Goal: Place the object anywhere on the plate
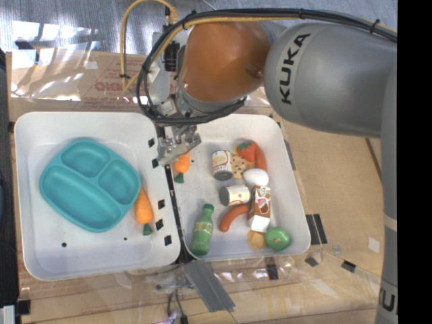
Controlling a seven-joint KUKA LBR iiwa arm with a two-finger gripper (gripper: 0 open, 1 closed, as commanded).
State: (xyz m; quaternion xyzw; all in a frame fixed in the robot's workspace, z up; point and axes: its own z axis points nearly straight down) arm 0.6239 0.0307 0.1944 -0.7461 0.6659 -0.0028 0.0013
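A teal divided plate (89, 183) lies in the left bin (40, 130). An orange toy carrot (144, 210) rests in that bin beside the plate's right rim. My gripper (176, 151) hangs over the divider between the two bins, at the right bin's left edge. A second small orange carrot (181, 164) with a green tip sits between its fingers, just above the bin floor. The grey arm with its orange band comes in from the upper right and hides the back of the right bin.
The right bin (293, 201) holds a green bottle (202, 230), a sausage (233, 217), a can (221, 165), a white egg (256, 177), a green apple (277, 237), a small carton (260, 208) and other toy food. Cables loop behind the bins.
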